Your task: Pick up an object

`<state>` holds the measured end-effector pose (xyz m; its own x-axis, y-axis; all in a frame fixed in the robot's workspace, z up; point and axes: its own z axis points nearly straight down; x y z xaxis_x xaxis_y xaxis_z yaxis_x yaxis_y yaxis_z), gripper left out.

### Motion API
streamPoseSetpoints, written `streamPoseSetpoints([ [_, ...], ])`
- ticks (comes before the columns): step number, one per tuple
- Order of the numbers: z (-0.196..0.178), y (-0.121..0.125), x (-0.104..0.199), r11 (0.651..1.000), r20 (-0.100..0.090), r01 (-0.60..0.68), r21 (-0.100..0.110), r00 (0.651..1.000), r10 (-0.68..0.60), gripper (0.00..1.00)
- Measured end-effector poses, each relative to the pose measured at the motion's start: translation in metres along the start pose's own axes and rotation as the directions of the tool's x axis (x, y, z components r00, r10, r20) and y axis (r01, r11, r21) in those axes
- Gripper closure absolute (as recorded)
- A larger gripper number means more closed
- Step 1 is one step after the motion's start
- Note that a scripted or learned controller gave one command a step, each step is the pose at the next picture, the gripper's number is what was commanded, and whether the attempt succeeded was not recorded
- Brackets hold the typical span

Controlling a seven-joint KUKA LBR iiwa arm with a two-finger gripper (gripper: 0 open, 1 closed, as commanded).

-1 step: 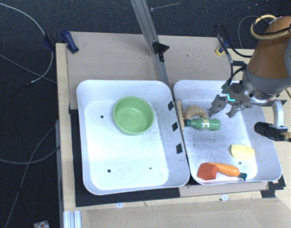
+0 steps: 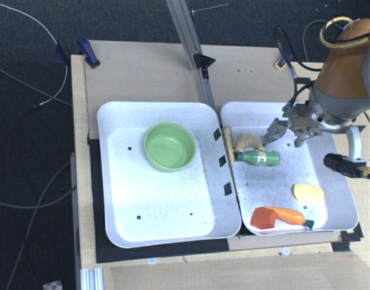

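1. Tool [image 2: 288, 133] hangs over the back of the right bin [image 2: 348, 207], fingers spread w/ nothing between them; one finger tip points down-left toward the bottle.
2. Closest item: green bottle [image 2: 258, 157], lying on its side near the bin's left wall, just below and left of the tool. Just behind it sits a tan, curved thing [image 2: 245, 142], touching or nearly so; can't tell which.
3. Further out, front of same bin: pale yellow piece [image 2: 308, 193], then an orange carrot [image 2: 286, 215] beside a red piece [image 2: 263, 218].
4. Left bin [image 2: 121, 234] holds a green bowl [image 2: 169, 146], well apart from the tool.
5. To do the step well, IMO: go for the bottle, turn the fingers across its narrow width, not lengthwise; come straight down, centred, clear of the tan thing and the bin wall.
6. Risk: round body may roll out if the pinch is off-centre.
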<state>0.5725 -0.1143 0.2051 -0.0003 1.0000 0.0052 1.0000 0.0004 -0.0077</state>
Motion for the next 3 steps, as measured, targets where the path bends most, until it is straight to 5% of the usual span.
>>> streamPoseSetpoints([
  [2, 0.114, -0.010, -0.001, 1.000, -0.001, -0.002, 0.009, 1.000, 0.002, 0.00],
  [3, 0.097, -0.007, 0.000, 1.000, -0.001, -0.002, -0.002, 1.000, 0.002, 1.00],
])
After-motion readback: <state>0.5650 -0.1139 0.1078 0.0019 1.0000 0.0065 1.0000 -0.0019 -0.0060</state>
